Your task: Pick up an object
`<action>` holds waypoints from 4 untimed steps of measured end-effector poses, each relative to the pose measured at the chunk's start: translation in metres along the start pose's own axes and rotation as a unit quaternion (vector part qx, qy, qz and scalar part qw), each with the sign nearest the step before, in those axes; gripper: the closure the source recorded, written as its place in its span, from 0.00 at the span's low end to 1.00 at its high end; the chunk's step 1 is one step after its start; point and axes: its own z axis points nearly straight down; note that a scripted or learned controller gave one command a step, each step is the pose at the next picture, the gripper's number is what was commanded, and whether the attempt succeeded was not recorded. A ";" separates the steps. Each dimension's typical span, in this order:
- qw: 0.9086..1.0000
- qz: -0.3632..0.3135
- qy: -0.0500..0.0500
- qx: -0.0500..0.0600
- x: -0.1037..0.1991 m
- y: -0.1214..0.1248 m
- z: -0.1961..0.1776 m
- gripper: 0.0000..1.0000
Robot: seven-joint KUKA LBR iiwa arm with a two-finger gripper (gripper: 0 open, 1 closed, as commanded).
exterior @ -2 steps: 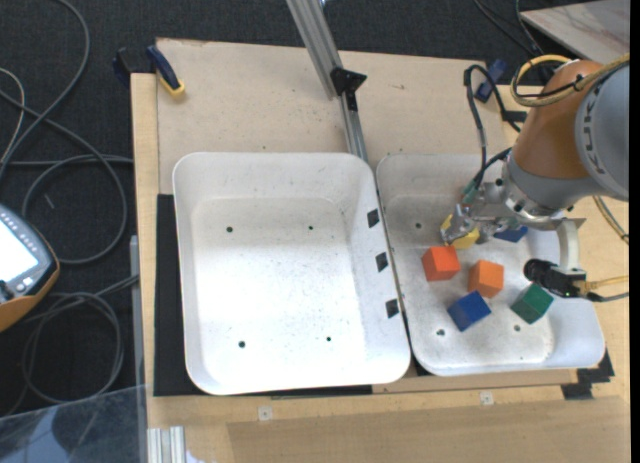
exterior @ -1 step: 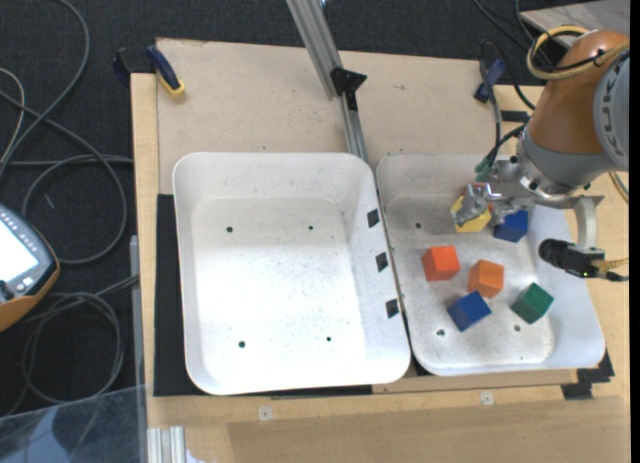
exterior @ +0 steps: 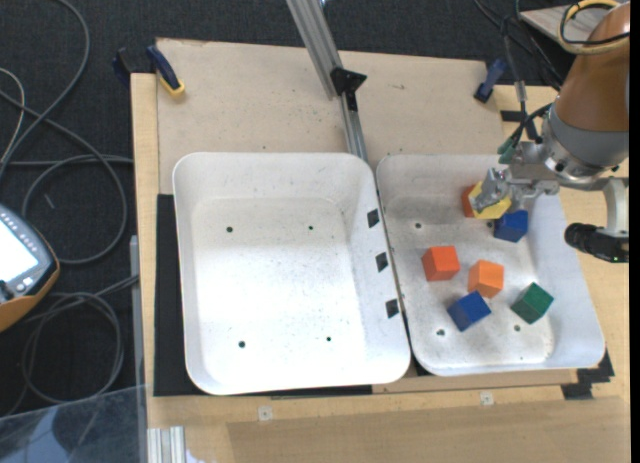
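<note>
The two-finger metal gripper (exterior: 493,194) is hanging low over the far part of the right shallow white plastic bin (exterior: 562,346), and its fingers are sitting against a small yellow block (exterior: 495,208) with an orange-red piece (exterior: 468,201) showing just to its left; whether the fingers are actually clamping the yellow block or merely touching it I cannot tell, the spot being small and blurred. No writing can be read anywhere. A dark blue cube (exterior: 511,226) is lying just beside the yellow block, on the near side. Nearer the camera, an orange cube (exterior: 440,262), a smaller orange cube (exterior: 486,277), a blue cube (exterior: 468,310) and a green cube (exterior: 532,302) are sitting apart on the bin floor. The left shallow white bin (exterior: 200,191) is lying beside it. The grey arm with its orange band (exterior: 596,81) is reaching in from the right.
</note>
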 end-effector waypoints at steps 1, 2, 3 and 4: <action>1.000 -0.001 0.000 0.000 0.000 0.001 -0.035 1.00; 1.000 -0.004 0.002 0.003 0.065 0.009 -0.034 1.00; 1.000 -0.003 0.002 0.003 0.113 0.016 -0.041 1.00; 1.000 -0.004 0.002 0.004 0.171 0.009 -0.039 1.00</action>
